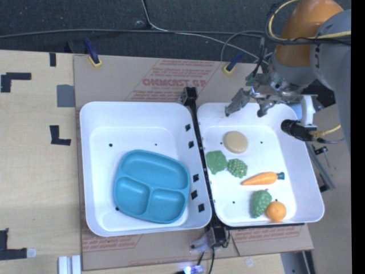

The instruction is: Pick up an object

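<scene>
The right bin (296, 210) holds several toy foods. A beige round cookie (235, 141) lies near its back. A flat green leafy piece (216, 161) and a green broccoli (237, 167) sit side by side in the middle. An orange carrot (262, 178) lies to their right. At the front are a green grape bunch (260, 203) and an orange fruit (276, 211), touching. My gripper (249, 107) hangs open above the bin's back edge, behind the cookie, with nothing between its fingers.
The left bin (94, 130) holds a blue divided tray (151, 185). Black clips (189, 96) join the bins along the middle wall. Cables run across the dark background behind the cardboard (171, 79). The arm's grey body (336, 44) fills the upper right.
</scene>
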Tool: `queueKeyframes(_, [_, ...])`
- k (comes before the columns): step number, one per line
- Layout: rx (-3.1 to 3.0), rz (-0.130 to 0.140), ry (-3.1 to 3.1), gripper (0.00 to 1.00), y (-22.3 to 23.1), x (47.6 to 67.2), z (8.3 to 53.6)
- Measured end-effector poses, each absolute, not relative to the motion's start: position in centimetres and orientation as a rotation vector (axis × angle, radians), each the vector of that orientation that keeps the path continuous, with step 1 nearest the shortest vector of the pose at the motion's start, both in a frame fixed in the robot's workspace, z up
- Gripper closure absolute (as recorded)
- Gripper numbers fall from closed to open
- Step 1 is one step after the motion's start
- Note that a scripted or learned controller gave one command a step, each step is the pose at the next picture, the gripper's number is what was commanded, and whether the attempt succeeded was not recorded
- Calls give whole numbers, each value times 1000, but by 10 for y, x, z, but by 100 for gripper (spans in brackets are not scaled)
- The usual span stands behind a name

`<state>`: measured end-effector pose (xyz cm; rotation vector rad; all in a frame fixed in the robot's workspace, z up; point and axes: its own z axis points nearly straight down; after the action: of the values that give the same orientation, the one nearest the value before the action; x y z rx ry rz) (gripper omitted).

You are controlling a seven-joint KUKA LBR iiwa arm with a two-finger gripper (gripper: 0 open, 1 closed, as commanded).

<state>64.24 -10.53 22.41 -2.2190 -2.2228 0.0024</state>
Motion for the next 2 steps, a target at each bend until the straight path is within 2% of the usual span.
queueKeyframes(1, [-2216,9,-2220,0,-102,636,161])
queueKeyframes(2, [-2216,6,-2223,0,-98,644,111])
